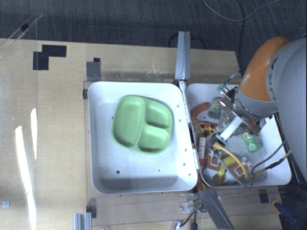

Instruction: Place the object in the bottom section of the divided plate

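We are seeing the divided plate (142,123), a pale green, rounded-square dish, lying flat in the middle of the left bin (100,176). It is sitting slightly turned, with one long section running down its left side and two smaller sections stacked on its right. All three sections are lying bare. We are finding the objects (218,159) heaped in the right bin (283,176), a jumble of orange, yellow and green pieces too cluttered to tell apart.
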### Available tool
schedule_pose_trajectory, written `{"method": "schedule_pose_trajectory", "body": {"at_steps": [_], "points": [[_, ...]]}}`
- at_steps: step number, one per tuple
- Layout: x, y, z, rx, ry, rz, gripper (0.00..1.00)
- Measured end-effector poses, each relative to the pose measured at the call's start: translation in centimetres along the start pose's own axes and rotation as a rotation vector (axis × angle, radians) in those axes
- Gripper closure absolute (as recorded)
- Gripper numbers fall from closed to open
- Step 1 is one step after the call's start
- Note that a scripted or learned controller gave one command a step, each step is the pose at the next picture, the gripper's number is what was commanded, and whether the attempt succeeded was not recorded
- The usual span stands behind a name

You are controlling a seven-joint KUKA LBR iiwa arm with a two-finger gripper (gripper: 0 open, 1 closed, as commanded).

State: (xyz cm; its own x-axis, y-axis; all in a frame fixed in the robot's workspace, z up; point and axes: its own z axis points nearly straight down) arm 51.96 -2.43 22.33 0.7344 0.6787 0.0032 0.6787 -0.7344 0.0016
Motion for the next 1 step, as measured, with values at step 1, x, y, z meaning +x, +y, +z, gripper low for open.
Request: {"method": "schedule_pose_trajectory", "body": {"at_steps": [1], "points": [[-9.02,5.03,3.9,0.0,-0.002,-0.079,1.0]]}}
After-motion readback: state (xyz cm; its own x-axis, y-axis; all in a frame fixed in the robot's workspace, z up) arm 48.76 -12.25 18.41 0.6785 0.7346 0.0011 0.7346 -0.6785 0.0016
